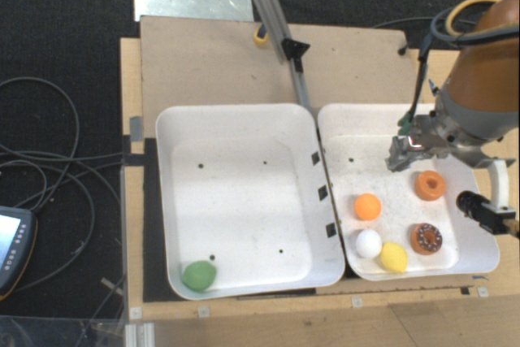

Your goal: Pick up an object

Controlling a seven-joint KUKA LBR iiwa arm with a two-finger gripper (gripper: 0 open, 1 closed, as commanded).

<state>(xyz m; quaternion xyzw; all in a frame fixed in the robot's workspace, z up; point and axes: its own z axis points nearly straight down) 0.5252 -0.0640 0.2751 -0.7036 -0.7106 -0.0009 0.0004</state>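
Brown board surface (211,61) on black floor, bearing two shallow white plastic bins. Arm enters from right, hand (400,154) lowered over right bin (349,126), far of the orange ring (430,185); grip state cannot be told. Right bin: one orange ball (367,206), one white ball (368,243), one yellow lemon-shaped piece (394,257), one brown doughnut (426,239). Left bin (236,122): one green ball (198,275), near-left corner.

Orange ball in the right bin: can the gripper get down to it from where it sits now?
Probably yes. The gripper hangs over the right bin, up and to the right of the orange ball. Bare bin floor lies between them, and the white ball sits apart below it.
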